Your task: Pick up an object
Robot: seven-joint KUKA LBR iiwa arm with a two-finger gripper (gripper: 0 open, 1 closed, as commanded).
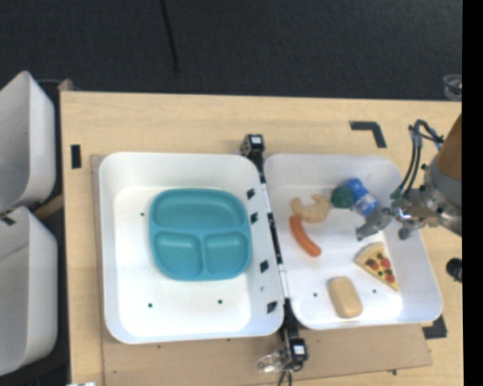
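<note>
Camera view, counter (185, 123): pale wood, bearing two shallow white bins side by side.
Left bin (129, 312): holds one teal divided plate (200, 233), lying flat near the middle.
Right bin (410, 296): holds five small items.
Blue-green toy (350, 192): upper middle of right bin, touching or just beside the claw tip; cannot tell which.
Tan curled piece (312, 209): just left of the blue-green toy.
Orange sausage (305, 236): below the curled piece, lying at a slant.
Pizza slice (377, 264): right part of the bin, just below the claw.
Tan bread roll (345, 297): near the bin's front wall.
Arm: enters from the right, over the right bin.
Claw (384, 219): low over the right bin, between toy and pizza slice; fingers appear spread, nothing seen between them.
</note>
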